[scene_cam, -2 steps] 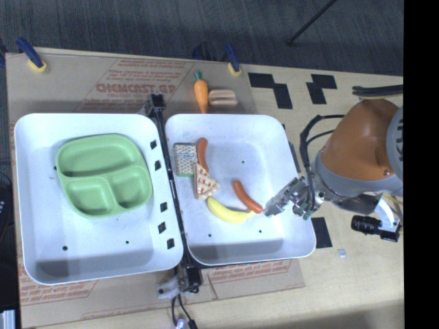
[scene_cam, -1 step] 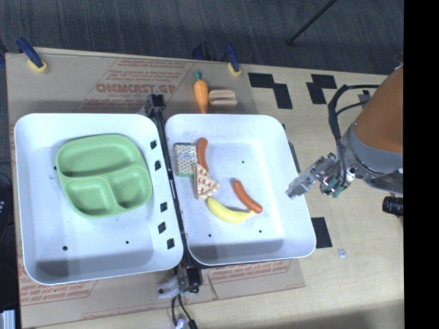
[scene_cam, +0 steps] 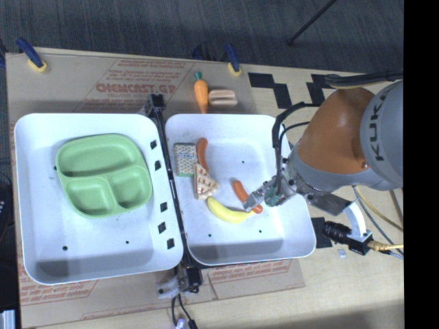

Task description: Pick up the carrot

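A carrot (scene_cam: 200, 94), orange with a green top, lies on the bench just behind the right bin (scene_cam: 295, 242), outside it. A small orange-red stick (scene_cam: 240, 191) lies inside the right bin near its middle, and I cannot tell whether it is another carrot. My gripper (scene_cam: 263, 197) is low in that bin, at the lower right end of the orange-red stick and just right of a yellow banana (scene_cam: 226, 212). The wrist hides whether it touches the stick. The carrot behind the bin is far from the gripper.
The right bin also holds a reddish sausage (scene_cam: 202, 151), a tan waffle wedge (scene_cam: 204, 181) and a small green-white packet (scene_cam: 185, 160). A pink-brown bun (scene_cam: 222, 99) lies beside the carrot. The left bin (scene_cam: 34, 252) holds a green divided plate (scene_cam: 82, 197).
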`<state>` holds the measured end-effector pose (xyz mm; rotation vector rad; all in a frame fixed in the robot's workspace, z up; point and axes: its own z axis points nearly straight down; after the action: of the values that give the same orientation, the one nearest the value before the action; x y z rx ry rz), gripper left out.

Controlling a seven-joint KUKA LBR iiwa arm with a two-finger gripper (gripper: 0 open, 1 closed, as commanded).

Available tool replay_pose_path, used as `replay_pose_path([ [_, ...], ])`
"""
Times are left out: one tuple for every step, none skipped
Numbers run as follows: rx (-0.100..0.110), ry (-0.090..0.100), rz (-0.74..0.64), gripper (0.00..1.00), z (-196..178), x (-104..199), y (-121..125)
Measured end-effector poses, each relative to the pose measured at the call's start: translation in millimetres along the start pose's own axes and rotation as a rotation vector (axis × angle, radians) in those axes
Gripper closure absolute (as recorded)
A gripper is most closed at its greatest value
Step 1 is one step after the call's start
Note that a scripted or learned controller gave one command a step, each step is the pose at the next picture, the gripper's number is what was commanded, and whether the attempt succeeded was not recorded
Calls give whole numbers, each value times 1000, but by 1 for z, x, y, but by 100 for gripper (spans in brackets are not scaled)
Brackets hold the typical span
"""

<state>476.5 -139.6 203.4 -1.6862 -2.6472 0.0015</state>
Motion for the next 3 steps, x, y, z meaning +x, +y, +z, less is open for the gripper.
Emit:
replay_pose_path([
  [-2,-4,-100,100,-82,-65,-31],
  [0,1,394,100,-35,-53,-25],
  [-1,0,787,100,-84,-65,-31],
])
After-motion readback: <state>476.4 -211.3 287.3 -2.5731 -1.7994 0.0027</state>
